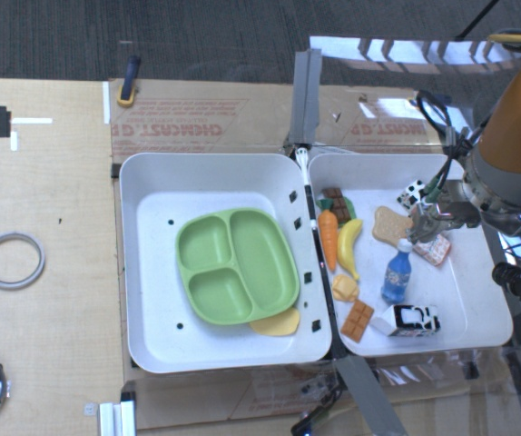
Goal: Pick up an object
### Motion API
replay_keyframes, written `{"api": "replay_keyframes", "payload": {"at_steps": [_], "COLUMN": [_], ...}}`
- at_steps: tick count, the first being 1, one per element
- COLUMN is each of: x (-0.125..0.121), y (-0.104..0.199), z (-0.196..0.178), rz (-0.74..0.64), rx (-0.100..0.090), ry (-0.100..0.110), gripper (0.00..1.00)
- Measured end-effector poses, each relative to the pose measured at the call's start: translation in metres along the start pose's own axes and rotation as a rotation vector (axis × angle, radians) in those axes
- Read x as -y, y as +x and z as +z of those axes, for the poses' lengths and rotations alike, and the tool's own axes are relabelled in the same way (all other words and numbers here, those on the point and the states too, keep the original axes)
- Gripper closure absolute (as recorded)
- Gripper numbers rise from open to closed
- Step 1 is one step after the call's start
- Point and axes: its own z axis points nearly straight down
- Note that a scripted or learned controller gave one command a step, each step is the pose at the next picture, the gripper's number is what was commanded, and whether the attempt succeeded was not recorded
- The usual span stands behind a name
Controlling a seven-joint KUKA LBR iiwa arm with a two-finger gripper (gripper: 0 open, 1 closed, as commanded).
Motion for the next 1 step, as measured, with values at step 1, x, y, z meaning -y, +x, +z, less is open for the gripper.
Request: {"api": "replay_keyframes", "payload": {"at_steps": [1], "x": [0.0006], "y": [0.0094], "z": [-0.0514], "rz": [0.282], "rx": [0.001], "ry": [0.0], "gripper": [1.0]}}
